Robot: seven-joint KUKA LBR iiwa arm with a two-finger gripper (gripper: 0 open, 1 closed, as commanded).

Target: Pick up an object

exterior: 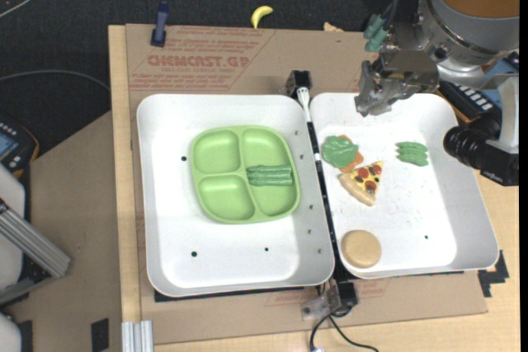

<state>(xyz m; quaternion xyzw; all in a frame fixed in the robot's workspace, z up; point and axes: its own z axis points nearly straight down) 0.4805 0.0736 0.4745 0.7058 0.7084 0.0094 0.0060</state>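
Note:
My gripper [373,105] hangs over the far edge of the right bin [462,214], with nothing visible between its fingers. Below it in that bin lie a green leafy toy [339,152], a pizza slice [364,180], a small green bean-like piece [412,152] and a round tan cookie [361,248]. The left bin [165,202] holds a green divided plate [244,173] with a green asparagus-like bundle [270,175] lying in its right compartments.
The bins sit on a cardboard sheet [198,58]. A blue clip [159,24] and a yellow banana-shaped piece [261,14] lie at the far edge of the cardboard. A black clamp [299,83] sits between the bins at the far side.

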